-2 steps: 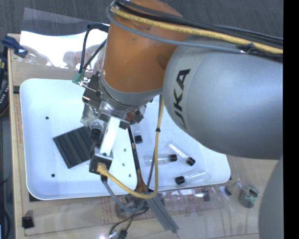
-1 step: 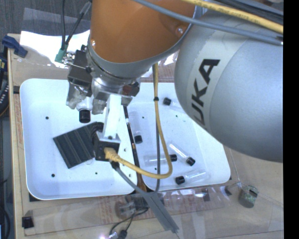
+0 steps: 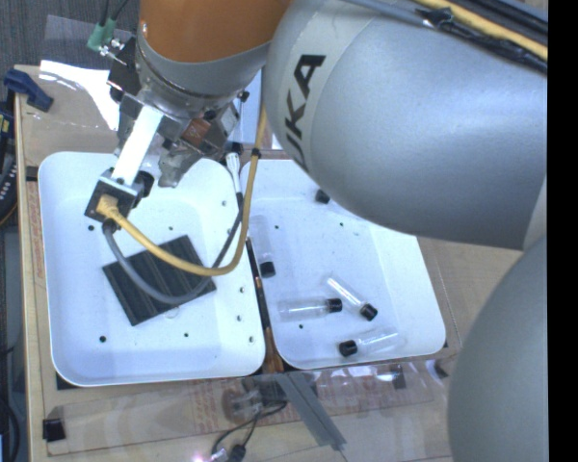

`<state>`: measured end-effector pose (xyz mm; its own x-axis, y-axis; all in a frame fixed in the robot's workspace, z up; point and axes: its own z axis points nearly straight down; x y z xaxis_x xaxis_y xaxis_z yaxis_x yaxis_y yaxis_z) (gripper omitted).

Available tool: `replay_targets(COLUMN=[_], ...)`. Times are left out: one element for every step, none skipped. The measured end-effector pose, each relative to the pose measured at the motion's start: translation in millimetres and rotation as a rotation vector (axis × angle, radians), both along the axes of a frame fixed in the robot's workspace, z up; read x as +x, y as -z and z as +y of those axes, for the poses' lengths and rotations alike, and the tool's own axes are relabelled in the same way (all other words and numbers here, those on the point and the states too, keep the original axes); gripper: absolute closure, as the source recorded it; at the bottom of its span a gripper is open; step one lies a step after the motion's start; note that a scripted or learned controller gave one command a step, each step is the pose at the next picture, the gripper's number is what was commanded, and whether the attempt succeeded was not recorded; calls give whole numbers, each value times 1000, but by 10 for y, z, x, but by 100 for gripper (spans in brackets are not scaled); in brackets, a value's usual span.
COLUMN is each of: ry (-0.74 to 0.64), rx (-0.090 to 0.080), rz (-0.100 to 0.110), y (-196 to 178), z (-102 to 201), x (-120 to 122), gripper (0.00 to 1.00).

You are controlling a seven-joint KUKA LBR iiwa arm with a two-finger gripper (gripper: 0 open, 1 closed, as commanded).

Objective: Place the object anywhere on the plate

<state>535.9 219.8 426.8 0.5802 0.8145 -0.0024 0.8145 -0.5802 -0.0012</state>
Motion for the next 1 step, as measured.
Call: replay_targets(ry=[-316], rx=[1], rz=[-1], y=[-136], z=[-89], x=[1098], gripper=[100])
